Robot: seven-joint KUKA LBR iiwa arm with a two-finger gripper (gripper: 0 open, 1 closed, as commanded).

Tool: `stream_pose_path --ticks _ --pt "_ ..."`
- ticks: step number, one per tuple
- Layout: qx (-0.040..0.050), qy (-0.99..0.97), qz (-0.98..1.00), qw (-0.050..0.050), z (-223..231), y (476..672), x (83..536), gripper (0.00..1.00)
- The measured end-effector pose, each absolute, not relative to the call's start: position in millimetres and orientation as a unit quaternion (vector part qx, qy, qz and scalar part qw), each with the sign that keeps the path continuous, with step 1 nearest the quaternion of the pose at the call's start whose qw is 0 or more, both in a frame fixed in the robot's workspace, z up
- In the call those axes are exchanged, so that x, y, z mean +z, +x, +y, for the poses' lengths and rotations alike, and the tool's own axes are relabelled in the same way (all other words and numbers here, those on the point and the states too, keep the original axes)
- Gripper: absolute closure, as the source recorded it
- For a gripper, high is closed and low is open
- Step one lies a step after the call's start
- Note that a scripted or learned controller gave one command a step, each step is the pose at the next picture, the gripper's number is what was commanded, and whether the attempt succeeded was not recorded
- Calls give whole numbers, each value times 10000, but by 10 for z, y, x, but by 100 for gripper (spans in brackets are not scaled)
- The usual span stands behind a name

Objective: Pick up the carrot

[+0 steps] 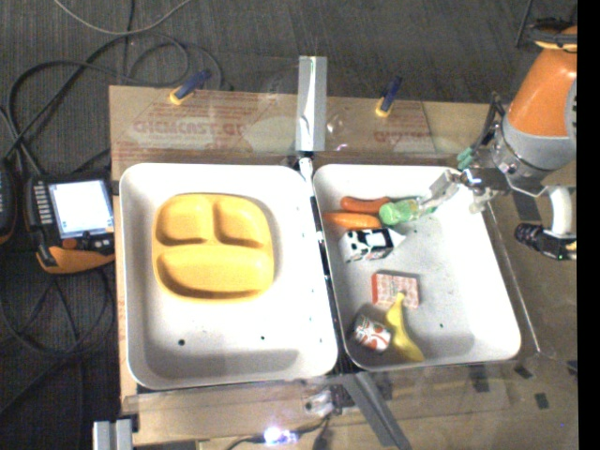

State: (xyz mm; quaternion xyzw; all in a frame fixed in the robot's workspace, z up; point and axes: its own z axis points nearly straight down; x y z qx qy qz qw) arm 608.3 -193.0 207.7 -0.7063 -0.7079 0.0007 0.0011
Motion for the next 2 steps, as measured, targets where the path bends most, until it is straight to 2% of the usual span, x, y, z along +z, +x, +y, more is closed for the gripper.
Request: stream_pose_path --ticks 1,2 --pt "5 -6932 -7207 3 -1181 6064 1016 0" --pt "6 -6935 -7205 18 -1179 6061 1098 100"
